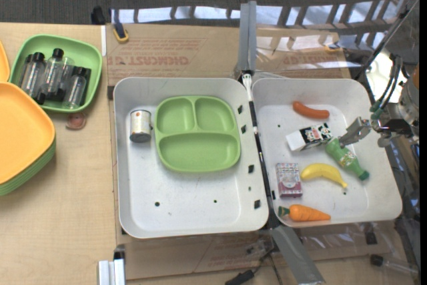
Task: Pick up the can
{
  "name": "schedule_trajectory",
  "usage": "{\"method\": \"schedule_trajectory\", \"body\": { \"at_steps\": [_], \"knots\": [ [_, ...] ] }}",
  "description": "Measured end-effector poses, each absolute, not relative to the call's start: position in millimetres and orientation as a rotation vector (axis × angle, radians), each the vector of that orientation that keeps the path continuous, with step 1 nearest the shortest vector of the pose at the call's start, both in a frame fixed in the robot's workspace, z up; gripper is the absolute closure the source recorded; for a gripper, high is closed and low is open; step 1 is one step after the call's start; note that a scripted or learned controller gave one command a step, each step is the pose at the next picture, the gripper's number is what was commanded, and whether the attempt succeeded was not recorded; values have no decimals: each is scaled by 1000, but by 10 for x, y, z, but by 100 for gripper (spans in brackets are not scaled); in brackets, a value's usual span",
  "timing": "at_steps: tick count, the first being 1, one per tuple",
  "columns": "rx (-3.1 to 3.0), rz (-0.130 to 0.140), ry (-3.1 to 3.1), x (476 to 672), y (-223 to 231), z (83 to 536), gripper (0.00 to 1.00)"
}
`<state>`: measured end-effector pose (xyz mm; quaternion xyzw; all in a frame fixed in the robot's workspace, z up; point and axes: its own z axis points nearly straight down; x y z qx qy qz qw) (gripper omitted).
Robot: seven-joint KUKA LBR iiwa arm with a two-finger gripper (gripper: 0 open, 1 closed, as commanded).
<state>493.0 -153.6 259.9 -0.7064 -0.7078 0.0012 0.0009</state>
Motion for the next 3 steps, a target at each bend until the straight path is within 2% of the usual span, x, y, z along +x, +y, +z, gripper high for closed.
{"method": "schedule_trajectory", "body": {
  "at_steps": [1,2,3],
  "knots": [
    [-2218,7,-2221,4935,-1540,2678,100],
    [-1983,3,-2435,5310,-1084,2464,100],
    [-1614,1,-2698,5666,-1018,3067,100]
  ]
}}
